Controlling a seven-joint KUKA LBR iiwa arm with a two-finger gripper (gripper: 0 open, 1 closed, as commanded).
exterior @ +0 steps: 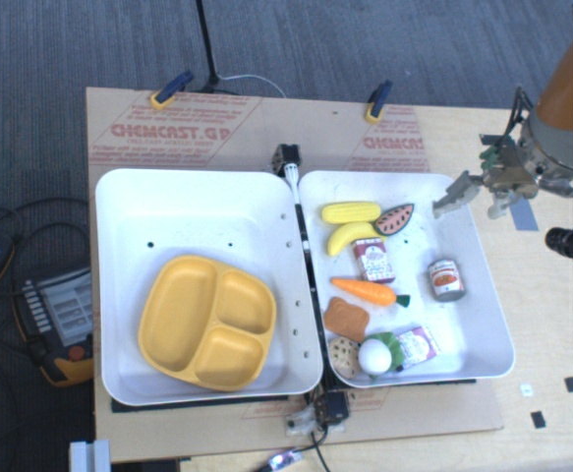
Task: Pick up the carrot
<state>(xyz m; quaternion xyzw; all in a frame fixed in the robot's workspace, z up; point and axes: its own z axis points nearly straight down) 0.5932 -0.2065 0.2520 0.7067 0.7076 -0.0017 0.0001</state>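
The orange carrot (365, 290), with a green stub at its right end, lies on its side in the middle of the right bin (483, 308). Nothing is on top of it. My gripper (481, 198) hovers over the bin's upper right corner, well up and to the right of the carrot. Its fingers (454, 194) are spread open and hold nothing.
Around the carrot lie a red box (372, 261), a banana (350, 236), corn (351, 211), a watermelon slice (394, 218), a small jar (445, 279), a brown slice (346, 318), a white ball (374, 356) and a packet (416, 345). A yellow divided plate (207, 320) sits in the left bin (129, 214).
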